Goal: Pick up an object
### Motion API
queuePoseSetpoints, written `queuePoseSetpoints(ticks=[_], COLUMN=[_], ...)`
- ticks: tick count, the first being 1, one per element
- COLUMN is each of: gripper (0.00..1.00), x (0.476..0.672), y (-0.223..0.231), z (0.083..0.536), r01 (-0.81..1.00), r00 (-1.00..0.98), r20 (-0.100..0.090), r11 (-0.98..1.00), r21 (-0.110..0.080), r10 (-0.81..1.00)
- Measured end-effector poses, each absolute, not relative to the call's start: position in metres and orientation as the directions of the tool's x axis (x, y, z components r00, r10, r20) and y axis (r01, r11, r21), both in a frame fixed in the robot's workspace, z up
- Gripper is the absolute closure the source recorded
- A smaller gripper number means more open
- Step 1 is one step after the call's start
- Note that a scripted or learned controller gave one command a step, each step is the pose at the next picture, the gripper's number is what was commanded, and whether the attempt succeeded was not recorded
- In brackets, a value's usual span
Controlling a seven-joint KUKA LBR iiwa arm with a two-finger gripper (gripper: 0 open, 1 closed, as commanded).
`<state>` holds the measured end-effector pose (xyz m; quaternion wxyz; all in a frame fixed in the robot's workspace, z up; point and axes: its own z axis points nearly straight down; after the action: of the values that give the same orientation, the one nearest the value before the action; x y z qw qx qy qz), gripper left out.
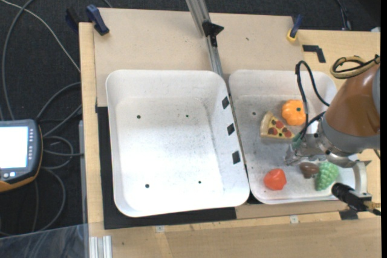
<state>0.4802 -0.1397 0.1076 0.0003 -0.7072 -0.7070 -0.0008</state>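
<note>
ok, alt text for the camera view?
The arm's gripper hangs low in the right bin among a pizza slice, orange pumpkin, red tomato, green grapes and a brown piece.

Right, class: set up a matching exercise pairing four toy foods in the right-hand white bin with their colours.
Things:
1. round plastic tomato
2. round plastic pumpkin
3. plastic bunch of grapes
4. plastic pizza slice

Colours:
A. green
B. yellow with red spots
C. red
D. orange

Pairs: 1-C, 2-D, 3-A, 4-B
</note>
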Motion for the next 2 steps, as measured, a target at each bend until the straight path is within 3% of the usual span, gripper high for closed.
queuePoseSetpoints(ticks=[2], gripper=[1.0], x=[0.491], y=[-0.144], z=[0.227], r01=[1.0], r00=[-0.002], r20=[-0.002], r11=[0.002], r21=[0.008], r10=[1.0])
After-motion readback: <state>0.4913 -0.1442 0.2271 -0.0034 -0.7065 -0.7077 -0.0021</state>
